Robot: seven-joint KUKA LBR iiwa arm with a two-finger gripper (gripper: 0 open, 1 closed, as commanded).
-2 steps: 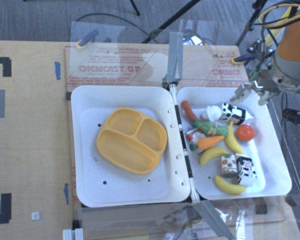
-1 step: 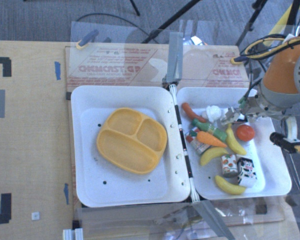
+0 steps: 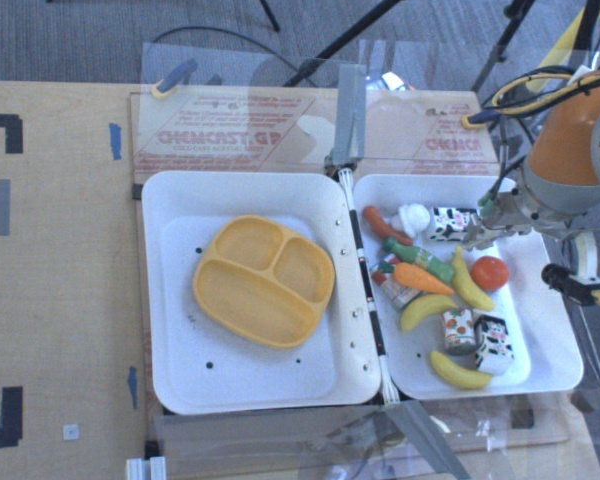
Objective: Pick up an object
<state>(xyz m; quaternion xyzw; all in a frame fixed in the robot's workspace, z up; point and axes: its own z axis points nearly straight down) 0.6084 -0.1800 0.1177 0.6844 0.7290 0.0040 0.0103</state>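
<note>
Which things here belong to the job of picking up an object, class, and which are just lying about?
Belong to the job:
- two-finger gripper, above the right bin's far side
- red round tomato toy
- three yellow banana toys
- orange carrot toy
- right white shallow bin

Just lying about:
- yellow divided plastic plate
- left white shallow bin
- blue tape strips

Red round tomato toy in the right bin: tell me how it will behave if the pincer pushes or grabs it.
The red round tomato toy looks smooth and ball-shaped, so a push would probably send it rolling across the right white bin. Its glossy curved sides may slip out of a two-finger pinch. The curved yellow banana toy lying against it might stop it rolling leftward.
</note>
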